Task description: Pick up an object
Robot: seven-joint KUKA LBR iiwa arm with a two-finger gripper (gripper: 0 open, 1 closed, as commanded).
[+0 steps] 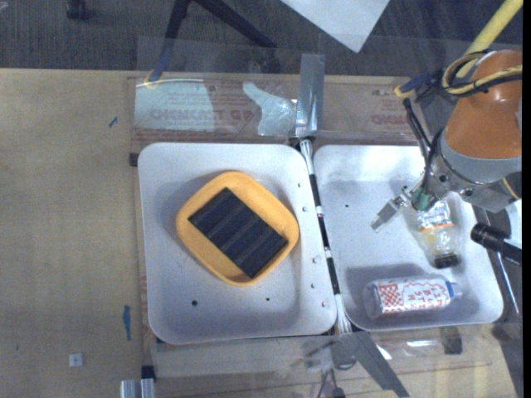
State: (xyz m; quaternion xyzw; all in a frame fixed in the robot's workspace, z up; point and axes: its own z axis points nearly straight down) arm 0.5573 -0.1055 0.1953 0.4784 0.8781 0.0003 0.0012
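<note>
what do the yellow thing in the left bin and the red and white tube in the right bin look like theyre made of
Yellow tray: looks like matte moulded plastic or rubber, with soft rounded edges and a dark ribbed panel set in its top. Red and white tube: probably glossy printed plastic or foil, judging by the sheen and the patterned wrap; hard to tell which.

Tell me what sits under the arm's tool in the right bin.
Under the tool lies a small clear bottle with a dark cap, on the right bin floor. The arm covers the bottle's upper end, so contact cannot be judged.
</note>
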